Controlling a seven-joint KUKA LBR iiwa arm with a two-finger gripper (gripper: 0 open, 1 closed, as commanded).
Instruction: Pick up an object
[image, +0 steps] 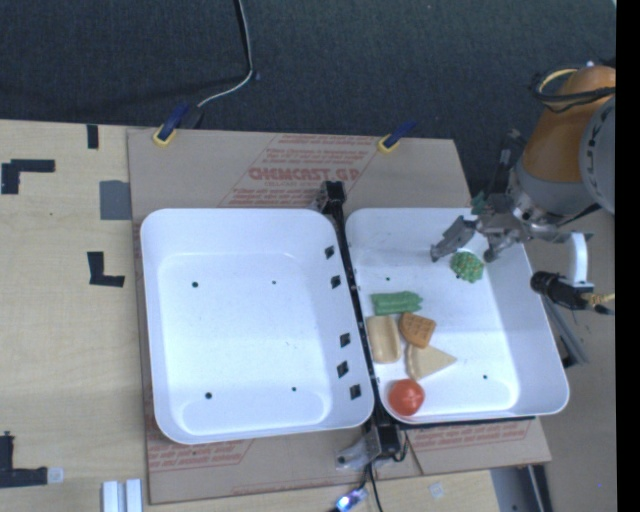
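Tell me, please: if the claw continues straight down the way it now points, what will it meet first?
Most likely the small green broccoli-like piece, which lies just under the claw in the right bin. Depth is unclear from this slanted view, so it might reach the bin floor beside it instead.

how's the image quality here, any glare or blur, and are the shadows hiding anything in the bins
Camera view: soft, even light, with the white bins bright but not blown out. Fine detail is low throughout, so the food items read as blobs. The gripper looks slightly smeared above the green leafy piece. Shadows are faint, falling under the toy food and along the divider, and hide nothing.
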